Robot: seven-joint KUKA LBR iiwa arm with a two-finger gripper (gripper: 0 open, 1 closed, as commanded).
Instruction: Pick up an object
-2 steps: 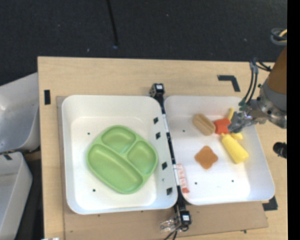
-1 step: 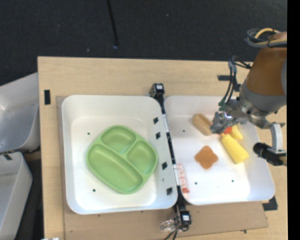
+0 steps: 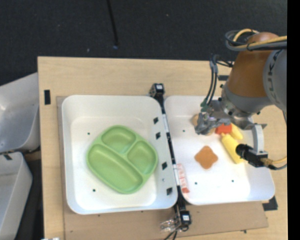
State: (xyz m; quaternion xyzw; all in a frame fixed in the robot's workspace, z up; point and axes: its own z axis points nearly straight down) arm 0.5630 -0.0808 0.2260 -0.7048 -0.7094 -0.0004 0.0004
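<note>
The gripper (image 3: pixel 206 124) hangs low near the right bin's (image 3: pixel 190 184) far edge; its opening and contents cannot be told. The brown cookie-shaped toy (image 3: pixel 206 157) lies mid-bin, apparently light and rigid; grasp across its flat edges.

A pale wooden bench (image 3: pixel 50 149) carries two shallow white plastic bins side by side, touching along their inner edges. The left bin (image 3: pixel 70 184) and the right bin (image 3: pixel 225 194) both rest flat on the benchtop.
</note>
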